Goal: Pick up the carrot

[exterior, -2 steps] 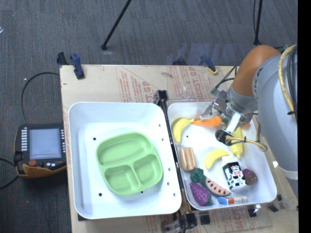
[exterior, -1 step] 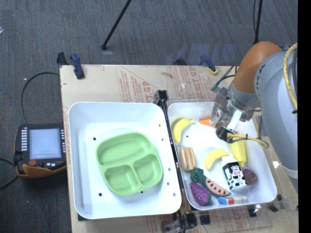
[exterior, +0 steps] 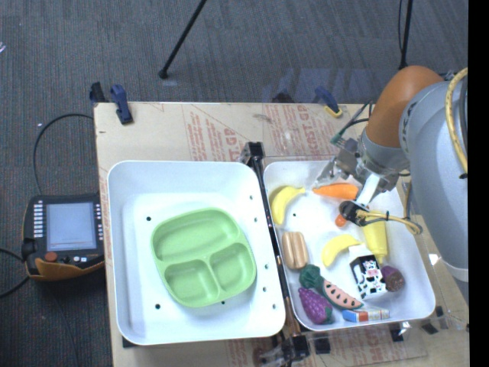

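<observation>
The orange carrot (exterior: 335, 191) lies pointing left in the upper part of the right bin (exterior: 425, 281), near its back wall. My gripper (exterior: 341, 176) comes in from the right and sits directly over the carrot's thick end, touching or nearly touching it. The wrist hides the spot where they meet.
The right bin also holds a banana (exterior: 284, 201), a hot dog (exterior: 294, 249), a second banana (exterior: 338, 248), a yellow piece (exterior: 376, 239), a cow-print carton (exterior: 367, 275), grapes (exterior: 315, 304) and a watermelon slice (exterior: 341, 294). A green divided plate (exterior: 202, 257) lies in the left bin (exterior: 126, 205).
</observation>
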Robot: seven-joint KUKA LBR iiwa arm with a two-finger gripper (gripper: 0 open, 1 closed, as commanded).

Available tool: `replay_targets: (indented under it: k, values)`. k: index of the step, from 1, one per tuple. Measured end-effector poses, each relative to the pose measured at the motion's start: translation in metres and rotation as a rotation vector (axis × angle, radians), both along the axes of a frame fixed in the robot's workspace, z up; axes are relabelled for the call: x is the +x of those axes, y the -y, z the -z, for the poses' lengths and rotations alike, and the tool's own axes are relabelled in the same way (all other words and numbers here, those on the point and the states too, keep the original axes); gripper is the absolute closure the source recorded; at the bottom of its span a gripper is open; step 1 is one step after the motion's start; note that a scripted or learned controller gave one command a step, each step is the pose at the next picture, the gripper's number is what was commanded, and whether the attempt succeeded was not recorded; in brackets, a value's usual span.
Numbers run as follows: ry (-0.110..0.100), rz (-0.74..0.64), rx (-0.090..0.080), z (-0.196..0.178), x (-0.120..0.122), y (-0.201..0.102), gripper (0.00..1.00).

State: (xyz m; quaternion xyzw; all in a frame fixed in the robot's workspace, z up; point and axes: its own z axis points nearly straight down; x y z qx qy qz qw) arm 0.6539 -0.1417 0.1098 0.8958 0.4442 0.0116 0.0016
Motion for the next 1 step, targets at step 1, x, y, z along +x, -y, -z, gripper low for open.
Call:
replay_targets:
  k: [1]
  values:
    - [-0.034,0.140,0.008,0.0238,-0.0440,0.0115,0.00]
